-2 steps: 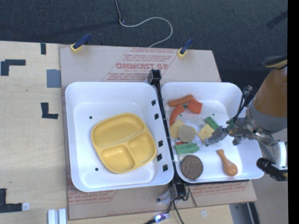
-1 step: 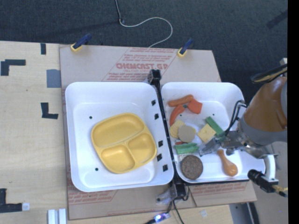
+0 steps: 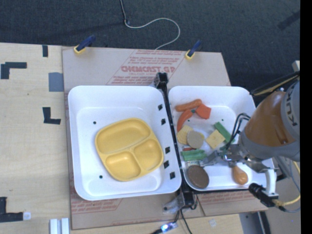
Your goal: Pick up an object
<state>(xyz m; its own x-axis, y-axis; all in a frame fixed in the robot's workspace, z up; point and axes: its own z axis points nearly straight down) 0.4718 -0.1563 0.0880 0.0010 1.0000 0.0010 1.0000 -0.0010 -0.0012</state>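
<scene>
The arm (image 3: 270,126) reaches in over the right bin (image 3: 229,94), its orange band sitting above that bin's right wall, and the gripper (image 3: 218,156) is down low among the food pieces near the bin's front half. How far its tips are spread is hard to call from up here; the metal ends blur into the clutter, so I cannot tell whether it has hold of anything.

Taking the gripper as our marker: just to its left lies a green strip (image 3: 193,154), flat on the bin floor. Ahead of it and to the left, toward the front wall, sits a brown round disc (image 3: 198,177). To the right and slightly nearer the front rests an orange-brown oval piece (image 3: 239,174), apart from the tips. Behind the gripper is a pale yellow block (image 3: 215,139) with a green stick (image 3: 222,131) beside it, and a grey round piece (image 3: 195,140) just left of those. Farther back lie an orange carrot-like piece (image 3: 188,105) and a red-orange wedge (image 3: 203,112).

Well to the gripper's left, in the left bin (image 3: 83,106), a yellow divided plate (image 3: 128,148) lies flat.
</scene>
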